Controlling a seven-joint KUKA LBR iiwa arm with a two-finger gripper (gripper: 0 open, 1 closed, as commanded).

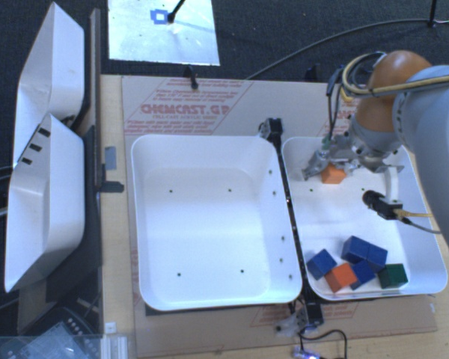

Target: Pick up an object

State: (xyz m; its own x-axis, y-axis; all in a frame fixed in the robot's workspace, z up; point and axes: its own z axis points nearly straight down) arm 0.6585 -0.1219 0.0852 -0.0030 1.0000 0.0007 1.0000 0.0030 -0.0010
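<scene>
Care was what this grasp asked of you: the gripper (325,168) sat low in the right bin (426,275), at about eleven o'clock of that bin's floor, with a small orange block (333,174) right at its tips. The block looked pressed against the metal fingers (314,164), but you could not tell from this slant whether it lay between them or just beside them, nor whether the pincer was wide or narrow. I judged you were best to centre over the block, close squarely on two flat faces, and lift straight up, clear of the bin's wall.

The arm (423,103) came in from three o'clock, its orange band (393,69) above the wrist, the wrist bent down and toward nine o'clock. More blocks lay well apart at the bin's six o'clock: blue blocks (363,254), another orange one (342,276), and a green one (393,276). The left bin (146,155) lay beside it.
</scene>
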